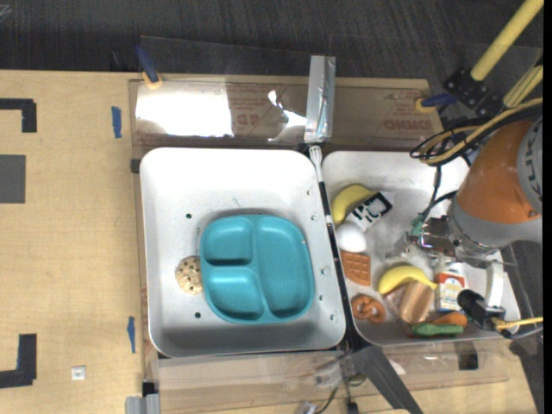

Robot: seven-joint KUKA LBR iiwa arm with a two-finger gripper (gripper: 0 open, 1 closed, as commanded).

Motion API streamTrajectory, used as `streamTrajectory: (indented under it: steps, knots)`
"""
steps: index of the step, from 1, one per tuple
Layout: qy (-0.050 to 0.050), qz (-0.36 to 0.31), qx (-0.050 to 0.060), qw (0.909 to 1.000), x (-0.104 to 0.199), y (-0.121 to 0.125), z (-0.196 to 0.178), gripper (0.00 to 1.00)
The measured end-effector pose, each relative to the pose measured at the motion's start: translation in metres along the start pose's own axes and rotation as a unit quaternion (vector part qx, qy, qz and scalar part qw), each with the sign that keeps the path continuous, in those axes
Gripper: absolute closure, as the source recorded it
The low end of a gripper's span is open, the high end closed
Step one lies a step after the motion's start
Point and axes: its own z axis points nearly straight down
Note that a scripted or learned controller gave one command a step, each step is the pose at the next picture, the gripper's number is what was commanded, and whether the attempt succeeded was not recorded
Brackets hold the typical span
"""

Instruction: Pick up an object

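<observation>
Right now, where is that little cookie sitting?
The cookie lies in the left bin, against the left edge of the teal divided plate.

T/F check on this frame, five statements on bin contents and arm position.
1. A teal divided plate lies in the left bin. True.
2. A cookie sits inside one of the plate's compartments. False: it lies on the bin floor, just off the plate's left edge.
3. The arm is over the left bin. False: it is over the right bin.
4. Two yellow bananas, one near the divider and another lower down, lie in the right bin. True.
5. The right bin holds a single object. False: it holds many, bananas and a carrot-like piece among them.
</observation>
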Motion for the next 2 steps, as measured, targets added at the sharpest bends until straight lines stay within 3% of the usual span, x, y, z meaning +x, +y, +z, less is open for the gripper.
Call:
streamTrajectory:
  steps: [1,2]
  knots:
    - [0.000,-0.129,-0.001,0.9916,-0.030,0.096,0.007,0.00]
    - [0.000,-0.116,0.000,0.9932,-0.047,0.012,-0.001,0.00]
